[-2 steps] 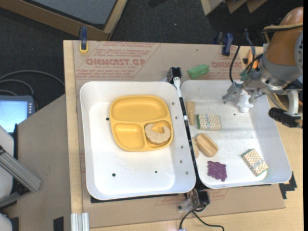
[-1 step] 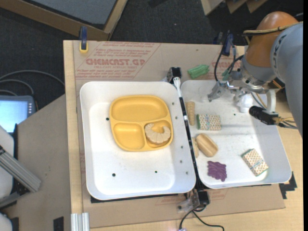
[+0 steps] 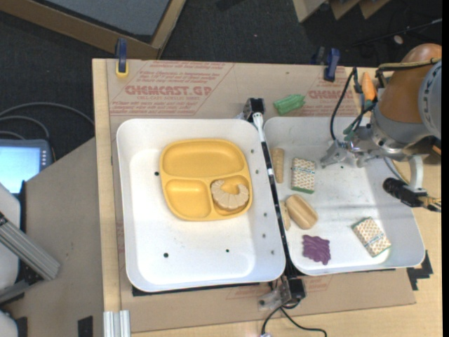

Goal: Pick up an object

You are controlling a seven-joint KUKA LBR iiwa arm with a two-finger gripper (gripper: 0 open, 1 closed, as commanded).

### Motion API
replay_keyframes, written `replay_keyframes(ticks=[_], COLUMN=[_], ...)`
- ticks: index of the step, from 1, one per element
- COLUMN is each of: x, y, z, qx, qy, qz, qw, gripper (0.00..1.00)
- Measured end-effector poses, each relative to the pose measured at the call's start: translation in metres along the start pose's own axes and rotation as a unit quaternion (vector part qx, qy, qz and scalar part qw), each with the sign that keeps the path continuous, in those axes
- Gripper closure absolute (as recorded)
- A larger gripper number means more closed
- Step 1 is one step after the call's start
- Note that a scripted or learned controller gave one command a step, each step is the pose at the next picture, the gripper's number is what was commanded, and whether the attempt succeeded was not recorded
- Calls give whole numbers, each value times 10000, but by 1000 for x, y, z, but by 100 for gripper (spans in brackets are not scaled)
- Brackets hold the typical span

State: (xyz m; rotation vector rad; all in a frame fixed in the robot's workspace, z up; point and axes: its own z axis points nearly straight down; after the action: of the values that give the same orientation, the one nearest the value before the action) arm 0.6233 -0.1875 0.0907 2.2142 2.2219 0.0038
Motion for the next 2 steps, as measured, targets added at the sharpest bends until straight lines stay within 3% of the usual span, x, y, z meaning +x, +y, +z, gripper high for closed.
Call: replay_keyframes(ticks=[1, 2], x=[55, 92], y=[34, 39], z=[10, -24], qx=[266, 143], qy=[-16, 12], qz=[59, 34], qw=[9996, 9999], gripper=[0, 0])
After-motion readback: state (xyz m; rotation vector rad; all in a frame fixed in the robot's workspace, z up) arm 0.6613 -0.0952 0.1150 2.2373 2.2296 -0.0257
